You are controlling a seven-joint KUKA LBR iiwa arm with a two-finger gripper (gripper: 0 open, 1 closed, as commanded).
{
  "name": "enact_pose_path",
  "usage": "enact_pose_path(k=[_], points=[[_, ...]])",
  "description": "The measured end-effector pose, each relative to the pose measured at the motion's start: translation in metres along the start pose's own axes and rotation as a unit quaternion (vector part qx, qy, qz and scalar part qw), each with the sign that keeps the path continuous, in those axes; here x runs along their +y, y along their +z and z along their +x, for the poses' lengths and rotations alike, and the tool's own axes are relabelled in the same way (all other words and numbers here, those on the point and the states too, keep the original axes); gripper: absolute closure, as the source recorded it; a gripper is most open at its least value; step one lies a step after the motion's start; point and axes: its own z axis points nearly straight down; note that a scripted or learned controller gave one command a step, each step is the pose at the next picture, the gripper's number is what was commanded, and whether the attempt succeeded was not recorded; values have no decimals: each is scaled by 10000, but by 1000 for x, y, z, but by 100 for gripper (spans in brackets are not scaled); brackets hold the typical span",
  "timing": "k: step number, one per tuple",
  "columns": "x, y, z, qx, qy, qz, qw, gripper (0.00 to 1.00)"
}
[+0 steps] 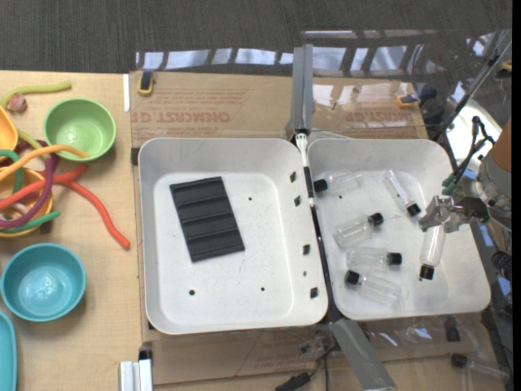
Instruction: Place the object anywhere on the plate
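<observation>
White plastic bins (155, 218) sit side by side; the left one holds a black ribbed rectangular plate (207, 217), the right one several clear vials with black caps. The gripper (444, 212), at the right bin's right side, is shut on a vial (430, 252) that hangs cap-down from its fingers.

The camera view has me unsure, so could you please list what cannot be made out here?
- Claw: too small and blurred against the clear vial hanging below it; whether it grips that vial is unclear.
- Arm: cut off by the right edge.
- Clear vials in the right bin: transparent bodies blend into the white floor, so their outlines are faint.
- Teal bowl: its lower neighbour is cut off at the left edge.
</observation>
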Motion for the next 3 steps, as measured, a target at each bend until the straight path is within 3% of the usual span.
enact_pose_path(k=[1, 2, 3], points=[[-29, 39, 40, 3, -812, 16, 9967, 100], [-21, 14, -32, -6, 167, 11, 9999, 100], [-30, 14, 56, 2, -456, 18, 9990, 100]])
